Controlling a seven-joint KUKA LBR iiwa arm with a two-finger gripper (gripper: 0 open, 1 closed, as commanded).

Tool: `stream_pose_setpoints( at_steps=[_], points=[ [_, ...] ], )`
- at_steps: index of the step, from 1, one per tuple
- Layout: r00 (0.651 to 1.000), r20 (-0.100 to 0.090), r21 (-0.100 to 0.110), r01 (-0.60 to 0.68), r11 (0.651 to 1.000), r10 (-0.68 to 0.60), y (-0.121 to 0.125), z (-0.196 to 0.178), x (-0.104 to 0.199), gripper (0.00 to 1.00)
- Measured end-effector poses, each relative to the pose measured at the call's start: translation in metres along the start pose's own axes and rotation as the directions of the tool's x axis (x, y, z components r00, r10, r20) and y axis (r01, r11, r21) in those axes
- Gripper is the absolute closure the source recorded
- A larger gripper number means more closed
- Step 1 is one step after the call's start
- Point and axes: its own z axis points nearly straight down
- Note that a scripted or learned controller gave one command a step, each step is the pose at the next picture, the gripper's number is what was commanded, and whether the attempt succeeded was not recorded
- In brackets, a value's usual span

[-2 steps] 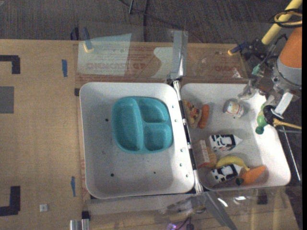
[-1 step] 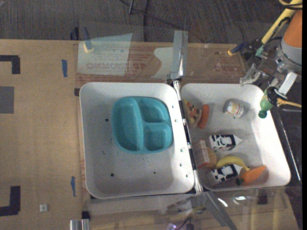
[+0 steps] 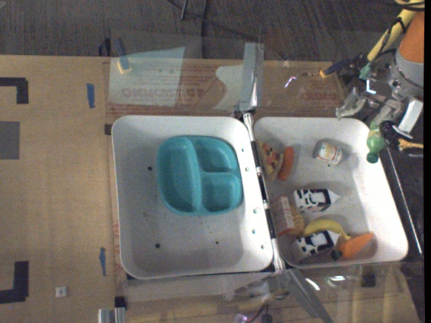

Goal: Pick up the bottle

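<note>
White plastic makes up both shallow bins: the left bin (image 3: 135,247) holds a teal divided plate (image 3: 200,174), and the right bin (image 3: 390,200) holds a clutter of toy food. The likeliest bottle (image 3: 315,198) is the small black-and-white cow-patterned one lying on its side near the middle of the right bin; a second cow-patterned container (image 3: 313,244) lies lower down, touching a banana (image 3: 326,227) and just beside a carrot (image 3: 355,245). A pale little jar or cup (image 3: 328,152) sits toward the bin's far side, and a pizza slice (image 3: 270,156) and a sausage-like piece (image 3: 287,163) lie by the divider.

The gripper (image 3: 377,123) hangs at the right bin's upper right corner, over the rim, well apart from the cow-patterned bottle. A small green object (image 3: 372,142) shows right at its end, but whether it is gripped or merely beside it is unclear, and I cannot tell how the jaws stand.

By the look of it, the task is barely begun: the bottle rests untouched in the bin, so the approach, the descent, the grasp and the lift are all left to do.
</note>
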Motion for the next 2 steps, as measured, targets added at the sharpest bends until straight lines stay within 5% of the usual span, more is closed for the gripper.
stream_pose_setpoints(
  at_steps=[1, 2],
  points=[
    [0.984, -0.001, 0.008, -0.180, 0.984, 0.180, -0.033, 0.059, -0.009, 0.00],
    [0.996, -0.001, 0.008, -0.087, 0.996, 0.087, -0.073, 0.087, 0.048, 0.00]
  ],
)
